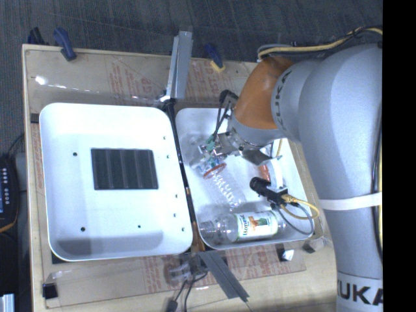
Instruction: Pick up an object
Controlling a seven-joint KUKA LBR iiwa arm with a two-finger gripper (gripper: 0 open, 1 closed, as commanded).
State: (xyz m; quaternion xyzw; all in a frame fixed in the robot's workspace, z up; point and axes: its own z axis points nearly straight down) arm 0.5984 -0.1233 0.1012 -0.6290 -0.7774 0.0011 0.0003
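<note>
Two shallow white bins, side by side on a pale wooden bench (pixel 149 275): left bin (pixel 71 229) and right bin (pixel 192 125), rims touching along the middle.

Nearest, inside the right bin: a clear plastic bottle (pixel 244 227), on its side along the near wall, cap end toward the left bin, green-and-orange label facing up.

Just beyond, near the middle of the same bin: a crushed clear bottle (pixel 222 182), slanted, with a red band at its far end. Apart from the labelled bottle, or barely touching; hard to tell which.

To the right, close to the right wall: a small orange-and-white item (pixel 265 172), partly hidden, kind unclear.

Level with these, in the left bin: a dark ribbed rectangular panel (pixel 123 169) flat on the floor.

Farther in: the gripper (pixel 213 147), low over the far half of the right bin, right above the crushed bottle's red-banded end. Impossible to tell how far open, or whether anything is gripped. Behind it, the orange-banded wrist and the thick grey arm, reaching in from the right.

Farthest: a grey metal bar (pixel 179 64) by the far end of the bins' seam, and blue clamps (pixel 65 44) on the far edge.
</note>
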